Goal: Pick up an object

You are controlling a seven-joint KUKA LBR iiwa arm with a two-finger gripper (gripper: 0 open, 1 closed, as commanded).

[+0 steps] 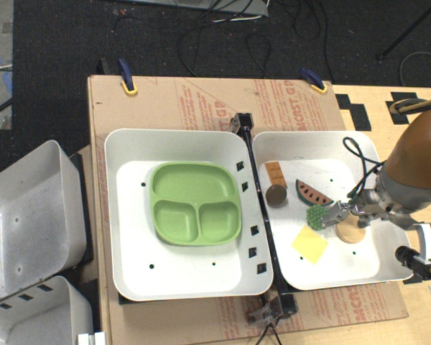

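Reaching in over the right bin (366,273), the hand (333,214) sits at a small green object (317,216); whether it grips cannot be told. Beside that green object lie a yellow square (310,245), a watermelon slice (310,192), a brown cylinder (276,194) and a tan round piece (351,232). A green divided plate (196,203) fills the left bin (126,192).

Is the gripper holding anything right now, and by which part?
Cannot be told: the gripper sits low between the green knobbly piece and the round tan wooden piece; no hold visible.
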